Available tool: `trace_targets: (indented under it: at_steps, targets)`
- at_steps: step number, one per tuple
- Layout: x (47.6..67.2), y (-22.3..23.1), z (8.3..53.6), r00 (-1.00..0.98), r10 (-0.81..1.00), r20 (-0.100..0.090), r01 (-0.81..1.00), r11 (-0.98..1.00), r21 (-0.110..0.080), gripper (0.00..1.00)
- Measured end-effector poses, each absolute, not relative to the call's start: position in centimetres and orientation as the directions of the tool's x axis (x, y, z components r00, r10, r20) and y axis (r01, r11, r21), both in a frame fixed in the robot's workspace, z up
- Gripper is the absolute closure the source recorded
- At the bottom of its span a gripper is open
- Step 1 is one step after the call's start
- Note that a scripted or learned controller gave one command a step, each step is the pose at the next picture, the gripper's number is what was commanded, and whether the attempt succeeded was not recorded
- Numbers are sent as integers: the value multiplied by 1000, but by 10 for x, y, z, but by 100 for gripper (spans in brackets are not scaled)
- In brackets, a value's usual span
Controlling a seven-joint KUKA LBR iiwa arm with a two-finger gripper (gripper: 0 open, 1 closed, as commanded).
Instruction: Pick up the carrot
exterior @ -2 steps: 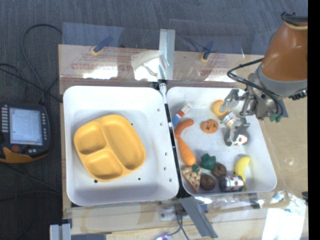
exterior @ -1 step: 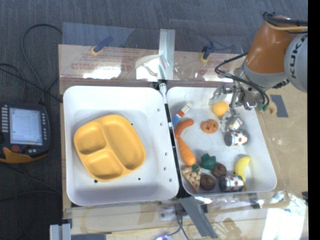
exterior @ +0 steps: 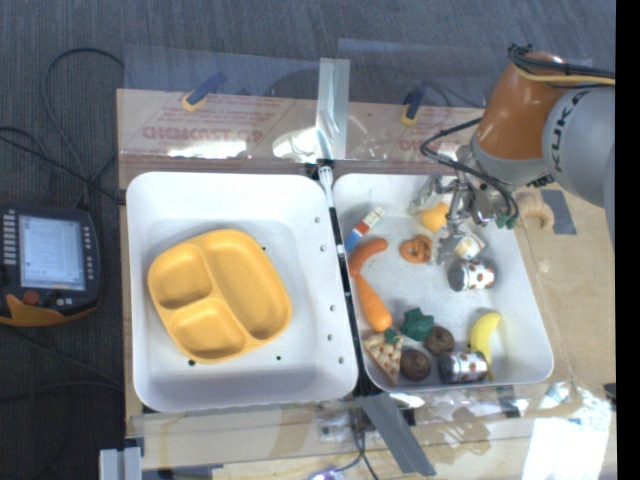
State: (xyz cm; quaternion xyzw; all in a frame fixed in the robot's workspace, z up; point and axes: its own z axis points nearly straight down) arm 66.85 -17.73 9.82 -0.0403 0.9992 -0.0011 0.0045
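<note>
While carrot (exterior: 374, 304) lies untouched | end effector (exterior: 462, 230) grip state unclear | cardboard print unreadable

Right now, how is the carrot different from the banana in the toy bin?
The carrot is orange and tapered; the banana is yellow and curved. The carrot lies against the bin's left wall, beside the divider, while the banana sits near the right wall. The carrot looks longer, the banana stubbier. Both are toy foods lying flat in the right bin, apart from the end effector.
</note>
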Motion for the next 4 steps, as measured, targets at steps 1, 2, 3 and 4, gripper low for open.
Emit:
trace_targets:
  at_steps: [1,2,3,4]
  targets:
    - [669,-176,107,-997,-82,-10,-82,997,-5,100]
    - [670,-101,104,-995,103,-3,103,995,1,100]
    - [669,-103,104,-994,105,-2,105,994,0,0]
    - [561,-101,113,-976,220,-1,220,976,1,0]
